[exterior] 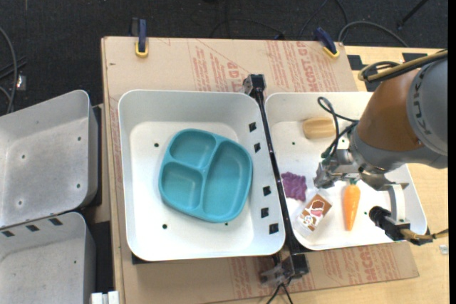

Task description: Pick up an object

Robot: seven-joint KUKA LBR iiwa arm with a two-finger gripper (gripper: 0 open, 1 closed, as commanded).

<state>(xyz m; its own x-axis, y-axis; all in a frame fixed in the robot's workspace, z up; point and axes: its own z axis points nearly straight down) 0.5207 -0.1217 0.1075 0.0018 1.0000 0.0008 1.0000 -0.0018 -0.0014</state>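
Where the frame begins at the far left, two spare white trays [43, 153] are seen lying off the table, apart from the work. Further right, the left bin [135, 110] is occupied by a teal divided plate [205, 175], set roughly at its middle and tilted a little in plan; it is well apart from the arm and is judged to play no part in the present try. A black divider [271, 174] is seen running between the two bins, with clamps at its top and bottom ends, presumably so that the bins are kept pressed side by side.

In the right bin [285, 107] the candidate objects are gathered in the lower left part: a purple bunch [293, 186] just beside the divider, a small brown and white packet [315, 212] below it, and an orange carrot [350, 206] lying nearly upright in the frame to the packet's right. A tan roll [318, 128] is seen alone near the upper part of the bin. The pincer [332, 174] is held low between the purple bunch, the packet and the carrot, near all three; whether it is open or closed cannot be told, and nothing is seen in its hold. The closeness of the three objects is judged a hindrance to a clean grasp. A black cable [329, 114] loops above the wrist.
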